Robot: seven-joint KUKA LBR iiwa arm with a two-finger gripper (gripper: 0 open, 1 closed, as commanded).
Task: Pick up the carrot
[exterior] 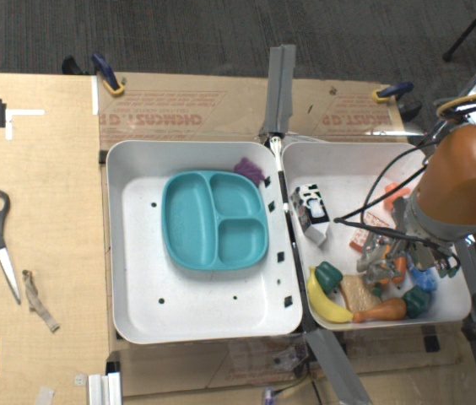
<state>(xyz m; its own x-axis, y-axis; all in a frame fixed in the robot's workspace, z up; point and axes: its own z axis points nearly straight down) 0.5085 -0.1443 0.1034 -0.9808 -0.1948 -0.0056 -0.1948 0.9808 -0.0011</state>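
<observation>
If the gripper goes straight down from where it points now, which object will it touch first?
Probably the slice of bread, or the carrot beside it: the gripper hangs over that crowded corner of the right bin. Height is hard to judge from this slanted view.

The carrot (380,312) is lying against the right bin's near wall (390,324), crowded by a banana (326,304) on its left, a bread slice (357,293) touching its far side, and green and blue pieces (419,294) to its right. The gripper (379,260) is hanging just beyond, leaving little room there. Bare floor is lying open at the far end (348,171).
</observation>
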